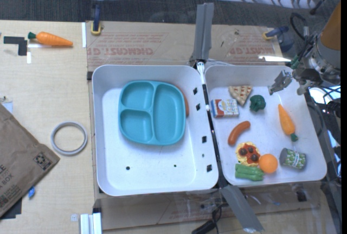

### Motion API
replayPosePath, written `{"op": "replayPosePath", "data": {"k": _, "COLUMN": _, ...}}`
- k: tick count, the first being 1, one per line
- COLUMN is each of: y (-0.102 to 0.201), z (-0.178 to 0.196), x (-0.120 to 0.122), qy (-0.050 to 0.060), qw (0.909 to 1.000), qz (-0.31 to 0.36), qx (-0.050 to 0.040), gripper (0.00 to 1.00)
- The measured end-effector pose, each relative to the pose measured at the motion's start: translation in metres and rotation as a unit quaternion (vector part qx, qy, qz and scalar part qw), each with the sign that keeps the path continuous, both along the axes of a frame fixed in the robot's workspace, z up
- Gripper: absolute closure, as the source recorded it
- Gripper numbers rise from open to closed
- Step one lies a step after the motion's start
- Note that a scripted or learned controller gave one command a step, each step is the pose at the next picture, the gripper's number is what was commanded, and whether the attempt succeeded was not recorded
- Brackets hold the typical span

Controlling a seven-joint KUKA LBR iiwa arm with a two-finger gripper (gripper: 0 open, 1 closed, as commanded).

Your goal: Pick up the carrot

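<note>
You are seeing the carrot (pixel 286 119) lying in the right bin (pixel 320 135), broccoli (pixel 257 102) and sausage (pixel 239 132) sitting left of it (another carrot (pixel 51 39) is resting on the tabletop (pixel 43 97)). The gripper (pixel 290 82) is hovering above, fingers apart, holding nothing.

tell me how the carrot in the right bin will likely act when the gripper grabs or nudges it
The carrot looks like a rigid toy, so it probably stays stiff and light. Its tapered, rounded body lying flat on the right bin floor suggests it may roll or pivot if nudged. The smooth skin could slip from the gripper unless grasped across the thicker part.
</note>
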State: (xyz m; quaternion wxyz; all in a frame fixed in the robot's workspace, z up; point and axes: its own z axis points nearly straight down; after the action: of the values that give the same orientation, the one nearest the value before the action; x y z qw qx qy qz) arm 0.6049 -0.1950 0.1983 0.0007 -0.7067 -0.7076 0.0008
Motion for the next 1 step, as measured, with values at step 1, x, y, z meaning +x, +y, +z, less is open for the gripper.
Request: {"op": "replayPosePath", "data": {"k": 1, "y": -0.0174, "z": -0.1061, "x": -0.0154, "qy": -0.002, "qw": 0.9996, "qz": -0.028, "qx": 0.0056, "gripper": 0.0}}
